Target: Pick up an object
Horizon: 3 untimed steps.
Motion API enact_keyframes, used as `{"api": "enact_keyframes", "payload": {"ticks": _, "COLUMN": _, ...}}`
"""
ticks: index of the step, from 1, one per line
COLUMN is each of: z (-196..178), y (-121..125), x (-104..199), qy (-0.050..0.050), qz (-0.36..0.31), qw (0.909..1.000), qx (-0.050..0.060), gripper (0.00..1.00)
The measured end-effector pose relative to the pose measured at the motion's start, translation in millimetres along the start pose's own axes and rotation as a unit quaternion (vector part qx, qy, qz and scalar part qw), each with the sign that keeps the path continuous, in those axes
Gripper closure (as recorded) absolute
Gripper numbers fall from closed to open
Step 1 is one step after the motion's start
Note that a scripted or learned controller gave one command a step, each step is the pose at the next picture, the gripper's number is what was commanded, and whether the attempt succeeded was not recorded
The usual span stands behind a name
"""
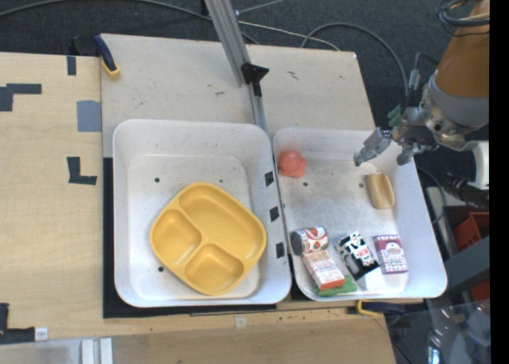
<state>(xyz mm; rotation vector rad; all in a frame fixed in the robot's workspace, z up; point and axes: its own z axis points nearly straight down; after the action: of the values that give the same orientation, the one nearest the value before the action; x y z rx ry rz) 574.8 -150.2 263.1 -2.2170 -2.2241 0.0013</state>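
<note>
Arm comes in over the counter's right edge, orange band up, wrist angled down toward the right bin (425, 263). Claw (387, 148) hangs above that bin's far right corner, fingers spread apart, nothing between them.

Right bin, six items: one tan bread-roll piece (380, 191) just below the claw near the right wall; one pink ball (293, 164) near the far left corner; along the near edge one small can (312, 239), one red-and-white box (325, 269), one cow-pattern carton (358, 251), one maroon carton (390, 254).

Left bin (131, 195): one yellow divided plate (208, 237), three compartments, sitting toward its near edge.
</note>
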Motion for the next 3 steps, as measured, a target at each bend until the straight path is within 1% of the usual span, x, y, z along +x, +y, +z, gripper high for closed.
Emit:
{"api": "enact_keyframes", "payload": {"ticks": 1, "z": -0.1, "y": 0.0, "x": 0.0, "qy": 0.0, "qz": 0.0, "qw": 1.0, "qx": 0.0, "gripper": 0.0}}
{"api": "enact_keyframes", "payload": {"ticks": 2, "z": 45.3, "y": 4.9, "x": 3.0, "qy": 0.0, "qz": 0.0, "qw": 1.0, "qx": 0.002, "gripper": 0.0}}
{"api": "enact_keyframes", "payload": {"ticks": 3, "z": 89.1, "y": 4.3, "x": 2.2, "qy": 0.0, "qz": 0.001, "qw": 1.0, "qx": 0.002, "gripper": 0.0}}
